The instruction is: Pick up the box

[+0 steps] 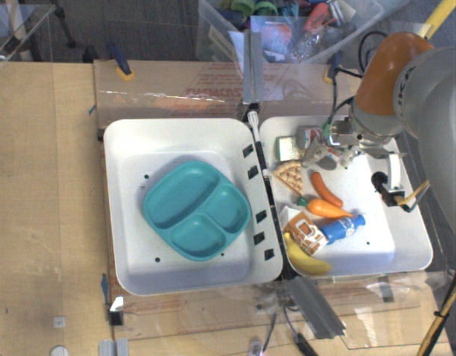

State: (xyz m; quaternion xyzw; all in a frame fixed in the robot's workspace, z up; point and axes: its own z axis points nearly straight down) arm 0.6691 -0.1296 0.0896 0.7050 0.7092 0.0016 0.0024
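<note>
The box (287, 149), its label unreadable, lies in the right bin (413, 251) beside the pincer (322, 156), whose state I cannot tell.

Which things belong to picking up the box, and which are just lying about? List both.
For the job: box, gripper, right bin that holds it.

Lying about: teal plate, left bin, banana, blue bottle, carrot.
</note>
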